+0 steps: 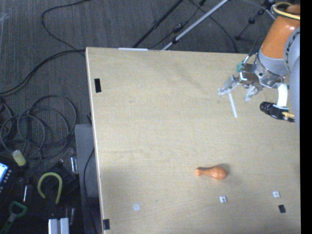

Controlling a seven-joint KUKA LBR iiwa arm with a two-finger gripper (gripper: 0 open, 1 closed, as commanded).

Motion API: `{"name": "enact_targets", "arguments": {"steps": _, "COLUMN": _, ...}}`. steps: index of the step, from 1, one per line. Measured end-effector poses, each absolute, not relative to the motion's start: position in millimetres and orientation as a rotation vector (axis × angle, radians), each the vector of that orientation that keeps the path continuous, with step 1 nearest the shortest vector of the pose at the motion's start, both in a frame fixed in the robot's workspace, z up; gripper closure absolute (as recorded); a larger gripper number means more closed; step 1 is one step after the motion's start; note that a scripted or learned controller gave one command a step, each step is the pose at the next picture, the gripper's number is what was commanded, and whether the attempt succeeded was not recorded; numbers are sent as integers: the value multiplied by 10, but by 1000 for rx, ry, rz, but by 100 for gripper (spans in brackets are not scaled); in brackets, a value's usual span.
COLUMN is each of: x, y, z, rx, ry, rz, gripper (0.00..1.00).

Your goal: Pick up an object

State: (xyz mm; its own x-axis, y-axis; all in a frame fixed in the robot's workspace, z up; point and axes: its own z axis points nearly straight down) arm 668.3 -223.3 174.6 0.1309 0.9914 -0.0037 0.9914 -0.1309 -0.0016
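Observation:
An orange, pear-shaped object (212, 172) lies on its side on the tan bench top (156, 126), toward the front right. My gripper (236, 94) hangs over the back right of the bench, well behind the orange object and a little to its right. Its two pale fingers (225, 88) are spread apart, with nothing gripped between them. A thin white stick (233, 107) slants down from just under the gripper; I cannot tell whether it touches the fingers. Above the wrist sits the arm's orange band (279, 35).
Small black and white markers (223, 199) dot the bench's front right, and a black tag (97, 85) sits near its left edge. Cables (39, 121) and tools lie on the floor to the left. Stand legs (204, 11) cross behind the bench.

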Motion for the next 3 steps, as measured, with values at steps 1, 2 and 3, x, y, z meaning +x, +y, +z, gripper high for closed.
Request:
{"name": "enact_targets", "arguments": {"steps": 1, "x": 6686, "y": -2035, "z": 896, "rx": 1821, "ry": 2560, "rz": -2, "gripper": 0}}
{"name": "enact_targets", "arguments": {"steps": 2, "x": 6685, "y": -1565, "z": 839, "rx": 1699, "ry": 2642, "rz": -2, "gripper": 0}}
{"name": "enact_targets", "arguments": {"steps": 3, "x": 6684, "y": -1060, "z": 839, "rx": 1476, "ry": 2773, "rz": -1, "gripper": 0}}
